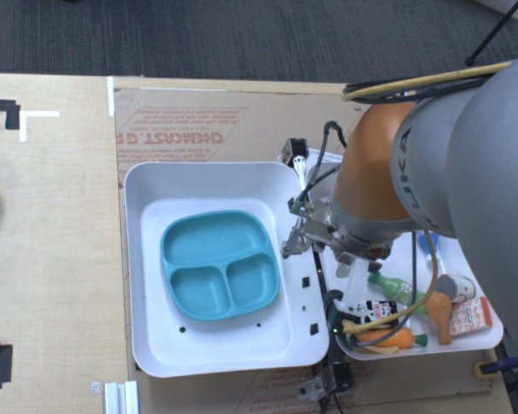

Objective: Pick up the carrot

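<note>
Carrot (392, 339) in right bin, just below hand (352, 270).

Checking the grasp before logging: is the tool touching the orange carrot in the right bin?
Cannot tell. In the camera view, the grey arm's orange-banded wrist hides the tool; the orange carrot lies near the right white bin's front rim.

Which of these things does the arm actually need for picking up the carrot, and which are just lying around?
Needed:
carrot, lying in the right bin
gripper, above that bin

Lying about:
blue divided plate in the left bin
green bottle
red-and-white packet
</note>
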